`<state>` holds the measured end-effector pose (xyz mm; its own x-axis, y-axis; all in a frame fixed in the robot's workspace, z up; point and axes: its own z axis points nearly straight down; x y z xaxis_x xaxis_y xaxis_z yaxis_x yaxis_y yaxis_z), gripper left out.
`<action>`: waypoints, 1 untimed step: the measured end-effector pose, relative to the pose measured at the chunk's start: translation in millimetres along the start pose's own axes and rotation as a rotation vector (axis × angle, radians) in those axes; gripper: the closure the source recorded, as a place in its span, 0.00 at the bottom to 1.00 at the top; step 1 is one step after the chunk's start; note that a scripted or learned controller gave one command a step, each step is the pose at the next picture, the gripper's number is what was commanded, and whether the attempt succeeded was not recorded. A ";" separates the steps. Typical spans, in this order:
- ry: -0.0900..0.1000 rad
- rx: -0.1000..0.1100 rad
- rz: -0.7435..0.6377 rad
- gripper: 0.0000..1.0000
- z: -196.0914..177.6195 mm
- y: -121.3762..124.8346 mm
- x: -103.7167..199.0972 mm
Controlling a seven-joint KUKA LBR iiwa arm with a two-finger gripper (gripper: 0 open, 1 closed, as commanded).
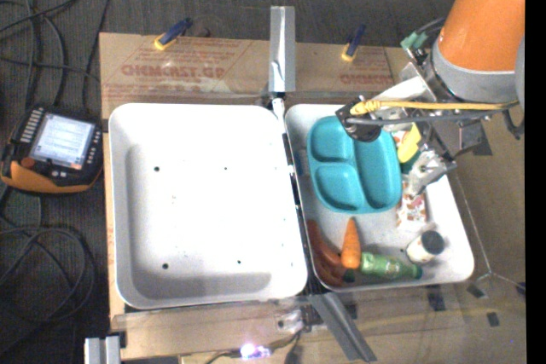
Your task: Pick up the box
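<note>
Hanging over the right bin's (465, 256) far edge, the gripper (426, 151) seems crowded; its grip is unreadable.

Probably a robotics lab: teach pendant (53, 149), loose floor cables (51, 30), clamped cardboard (196, 68).

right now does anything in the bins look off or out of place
Everything is crowded into the right bin. The teal tray lies askew, and the carrot and green bottle are jumbled along the near wall. Nothing looks spilled or broken.
</note>
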<state>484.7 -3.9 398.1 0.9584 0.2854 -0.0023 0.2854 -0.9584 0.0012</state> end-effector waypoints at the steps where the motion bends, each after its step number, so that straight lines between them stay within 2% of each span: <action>1: -0.004 -0.001 -0.003 1.00 -8.3 0.3 0.3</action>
